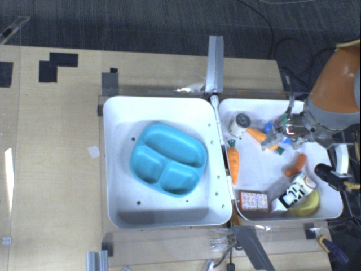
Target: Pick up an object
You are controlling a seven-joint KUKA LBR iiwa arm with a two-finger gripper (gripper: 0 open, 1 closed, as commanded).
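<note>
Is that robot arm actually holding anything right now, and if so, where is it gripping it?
It cannot be told: the gripper sits low over small orange and blue toys in the right bin.

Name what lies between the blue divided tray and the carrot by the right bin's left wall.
In the camera view, between the blue tray and the carrot lie bare white floor of the left bin and the two bins' adjoining walls; no loose object sits there.

A bright blue divided tray (pixel 168 158) lies in the white left bin (pixel 121 208). The right bin (pixel 333 210) holds an orange carrot (pixel 233 162), a yellow banana (pixel 307 204) and a brown checked box (pixel 253 201). The worktop (pixel 51 168) is pale wood.
</note>
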